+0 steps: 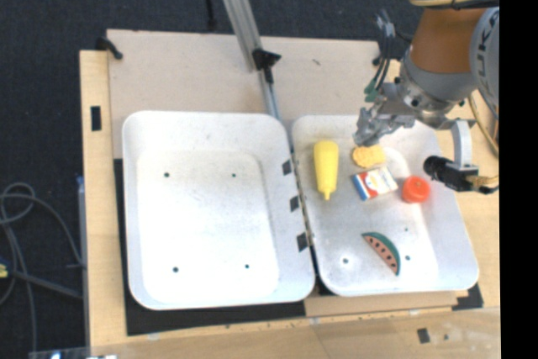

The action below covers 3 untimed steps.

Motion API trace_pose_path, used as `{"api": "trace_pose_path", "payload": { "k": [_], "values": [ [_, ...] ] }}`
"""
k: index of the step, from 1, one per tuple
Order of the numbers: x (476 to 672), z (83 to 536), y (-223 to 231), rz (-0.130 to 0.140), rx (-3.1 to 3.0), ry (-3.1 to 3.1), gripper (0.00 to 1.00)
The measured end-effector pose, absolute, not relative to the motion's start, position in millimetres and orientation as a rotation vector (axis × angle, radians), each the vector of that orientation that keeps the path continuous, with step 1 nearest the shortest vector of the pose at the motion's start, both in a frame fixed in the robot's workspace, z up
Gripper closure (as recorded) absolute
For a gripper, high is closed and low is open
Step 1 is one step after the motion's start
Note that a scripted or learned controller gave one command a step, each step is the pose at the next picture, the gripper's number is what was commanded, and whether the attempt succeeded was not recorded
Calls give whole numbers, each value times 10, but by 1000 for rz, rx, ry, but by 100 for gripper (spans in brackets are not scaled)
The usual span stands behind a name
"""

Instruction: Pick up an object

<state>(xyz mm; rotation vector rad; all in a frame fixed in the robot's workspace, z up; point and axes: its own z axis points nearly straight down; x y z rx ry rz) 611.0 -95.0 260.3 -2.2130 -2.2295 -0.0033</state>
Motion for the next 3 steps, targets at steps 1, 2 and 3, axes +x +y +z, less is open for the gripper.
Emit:
{"api": "trace_pose_path", "payload": {
  "k": [1, 2, 3],
  "values": [
    [5946, 2682, -472, -4, -2213, -2229, 100],
    [5743, 2736, -9, -3, -2212, -2229, 100],
    [5541, 2764, 471, -3, -2212, -2229, 100]
  ]
}}
